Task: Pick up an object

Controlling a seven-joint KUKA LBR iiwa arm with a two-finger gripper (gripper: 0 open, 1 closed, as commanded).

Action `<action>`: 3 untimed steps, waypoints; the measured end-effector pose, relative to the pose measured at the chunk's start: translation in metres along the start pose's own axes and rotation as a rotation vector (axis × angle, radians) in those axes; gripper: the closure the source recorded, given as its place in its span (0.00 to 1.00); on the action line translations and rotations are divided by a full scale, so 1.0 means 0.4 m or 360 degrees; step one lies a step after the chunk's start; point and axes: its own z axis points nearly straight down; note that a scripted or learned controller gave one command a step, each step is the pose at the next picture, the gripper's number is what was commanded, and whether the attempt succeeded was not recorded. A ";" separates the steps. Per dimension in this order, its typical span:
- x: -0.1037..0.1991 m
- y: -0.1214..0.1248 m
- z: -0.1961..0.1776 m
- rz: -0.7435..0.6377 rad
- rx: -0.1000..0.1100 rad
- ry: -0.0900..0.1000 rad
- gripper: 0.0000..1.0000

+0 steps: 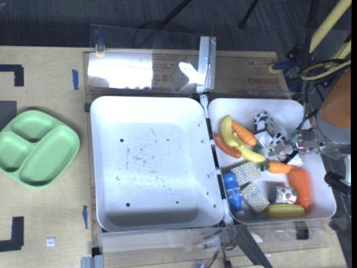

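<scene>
The right bin [318, 205] holds a heap of toy food. A yellow banana [237, 142] lies over a red sausage [224, 145], with an orange carrot [243, 132] beside them. A small carrot [278, 167] and a bigger orange piece [302, 186] lie further right. Toward the front are a blue item [231, 190], patterned packets [249, 176], a small can [285, 195] and a yellow-green piece [285, 209]. My gripper [285, 147] is low over the bin's right middle, just above the small carrot, with the orange-banded wrist [339, 108] behind it.
The left bin [106, 116] sits beside the right one. A green divided plate [38, 147] rests on the bench at far left. A clear plastic panel [150, 66] stands behind the bins. Cables and stands crowd the upper right.
</scene>
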 end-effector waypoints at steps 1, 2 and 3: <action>0.046 0.110 0.031 -0.0514 -0.0033 -0.0029 0.00; 0.178 0.165 0.031 -0.1139 -0.0040 -0.0035 0.00; 0.204 0.172 0.030 -0.0571 -0.0030 -0.0012 0.00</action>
